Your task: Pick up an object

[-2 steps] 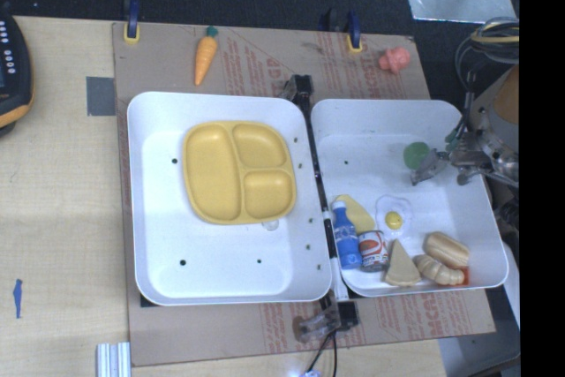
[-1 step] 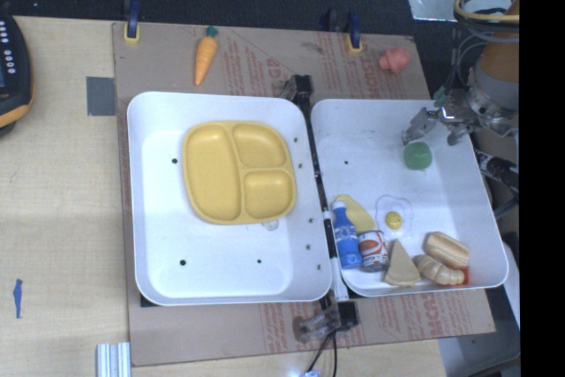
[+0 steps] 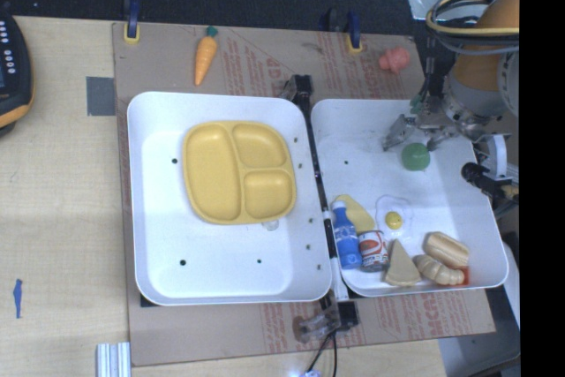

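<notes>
A pale wooden bench [image 3: 62,216] under a dark floor carries two shallow white bins side by side on a brown board, and the arm reaches in over the right bin [image 3: 353,137] from the far right. The gripper [image 3: 422,130] hangs low at that bin's back, its fingers spread apart with nothing between them, poised just above and beside a small green ball [image 3: 416,157] — the likeliest target, to judge by where it hovers. The task looks to be at the approach step, with no grasp made. The next move, as I read it, calls for the gripper to shift slightly toward the ball's centre, drop so the fingers straddle it, then close; a round thing on a smooth white floor may well roll away if one finger touches first. The ball sits well apart from the other pieces, so little crowds it; the bin's back wall is near and could limit the descent. Along the right bin's front edge lies a cluster: a blue bottle [image 3: 345,238], a red-and-white can [image 3: 372,250] just beside it, a tan wedge [image 3: 402,266], a bread-like roll [image 3: 446,248], a fried-egg toy [image 3: 393,217] and a yellow piece [image 3: 357,212] — all near one another, a harder pick. The left bin [image 3: 159,260] holds a yellow divided plate [image 3: 238,170]. Outside the bins, a toy carrot [image 3: 205,56] and a pink lump [image 3: 395,59] rest on the board.
</notes>
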Robot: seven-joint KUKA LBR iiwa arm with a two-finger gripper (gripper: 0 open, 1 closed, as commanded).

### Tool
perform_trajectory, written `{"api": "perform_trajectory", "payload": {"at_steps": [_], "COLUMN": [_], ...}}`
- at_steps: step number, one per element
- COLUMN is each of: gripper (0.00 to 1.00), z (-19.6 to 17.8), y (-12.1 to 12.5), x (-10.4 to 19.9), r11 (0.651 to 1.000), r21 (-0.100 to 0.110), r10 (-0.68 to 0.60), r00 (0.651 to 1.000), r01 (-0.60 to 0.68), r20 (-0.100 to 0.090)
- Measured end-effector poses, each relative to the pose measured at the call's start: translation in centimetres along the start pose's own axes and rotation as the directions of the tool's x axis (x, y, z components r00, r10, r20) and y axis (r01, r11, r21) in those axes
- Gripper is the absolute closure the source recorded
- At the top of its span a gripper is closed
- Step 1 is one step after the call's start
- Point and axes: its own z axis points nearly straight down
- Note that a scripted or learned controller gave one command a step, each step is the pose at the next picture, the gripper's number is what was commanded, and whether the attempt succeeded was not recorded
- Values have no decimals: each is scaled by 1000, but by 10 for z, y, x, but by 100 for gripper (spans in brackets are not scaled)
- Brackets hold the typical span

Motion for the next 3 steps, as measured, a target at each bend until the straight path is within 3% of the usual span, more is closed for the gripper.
{"api": "perform_trajectory", "payload": {"at_steps": [1, 2, 3], "gripper": [0, 0, 0], "z": [13, 13, 13], "y": [8, 8, -12], "x": [-2, 19, 27], "r11": [1000, 1000, 1000], "r21": [-5, -1, 0], "r10": [0, 0, 4], "r00": [1000, 1000, 1000], "r01": [0, 0, -4], "r20": [2, 1, 1]}}
